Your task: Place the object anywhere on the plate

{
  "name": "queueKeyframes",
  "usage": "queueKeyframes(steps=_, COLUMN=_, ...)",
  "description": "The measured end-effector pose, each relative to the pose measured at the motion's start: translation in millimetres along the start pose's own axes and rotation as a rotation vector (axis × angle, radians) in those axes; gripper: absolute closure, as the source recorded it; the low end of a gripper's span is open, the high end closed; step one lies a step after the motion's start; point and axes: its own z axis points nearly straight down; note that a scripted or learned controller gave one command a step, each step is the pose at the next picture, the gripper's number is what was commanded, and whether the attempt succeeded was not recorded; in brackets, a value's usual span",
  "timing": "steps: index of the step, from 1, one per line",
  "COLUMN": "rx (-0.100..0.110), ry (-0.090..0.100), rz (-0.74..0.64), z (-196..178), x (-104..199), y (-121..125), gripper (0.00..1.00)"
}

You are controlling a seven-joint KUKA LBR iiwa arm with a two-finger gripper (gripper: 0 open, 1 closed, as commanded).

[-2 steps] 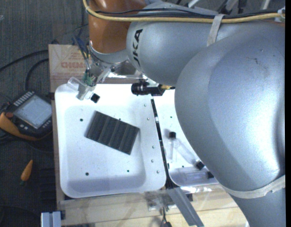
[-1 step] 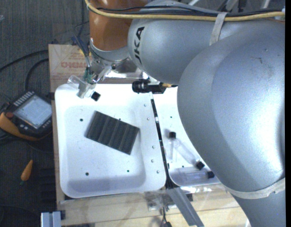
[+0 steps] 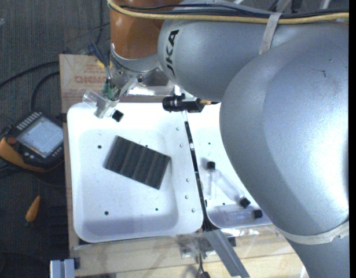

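arm [image 3: 270, 97]: you see its grey bulk reaching in from the right across the upper frame | orange band [image 3: 137, 16]: top centre, above the wrist | gripper [image 3: 105, 103]: clear fingers pointing down-left, low at the left.

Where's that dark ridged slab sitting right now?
The dark ridged slab lies tilted in the middle of the left white bin, below the pincer that hangs over the bin's upper-left corner.

One fixed camera looks down aslant on both white bins [image 3: 79, 172]
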Motion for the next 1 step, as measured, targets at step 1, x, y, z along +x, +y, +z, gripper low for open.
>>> queueKeyframes(steps=1, rx=-0.001, ry=0.0, rz=0.001, z=-8.9, x=-0.1, y=0.3, gripper=1.0)
